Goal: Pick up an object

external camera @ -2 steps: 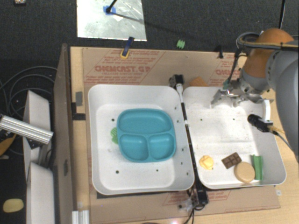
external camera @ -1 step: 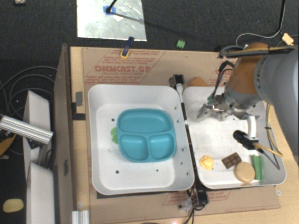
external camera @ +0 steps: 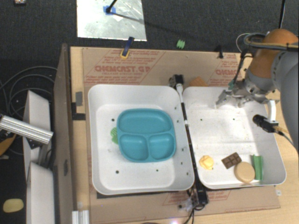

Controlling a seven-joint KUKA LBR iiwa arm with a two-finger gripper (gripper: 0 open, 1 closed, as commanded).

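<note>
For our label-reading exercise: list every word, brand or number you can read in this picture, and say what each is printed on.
"CHEMCAST GP": red print on the brown protective sheet under the bins, left of centre.
The same red print repeats at the sheet's right, near the arm; only partly legible there.
Smaller red lines around it: too blurred to read.

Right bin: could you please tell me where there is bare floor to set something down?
The right bin is bare across its middle and left, from the claw at the back down to the front row. The front is crowded: yellow piece, brown block, tan disc, green stick. The tray takes most of the left bin.
</note>
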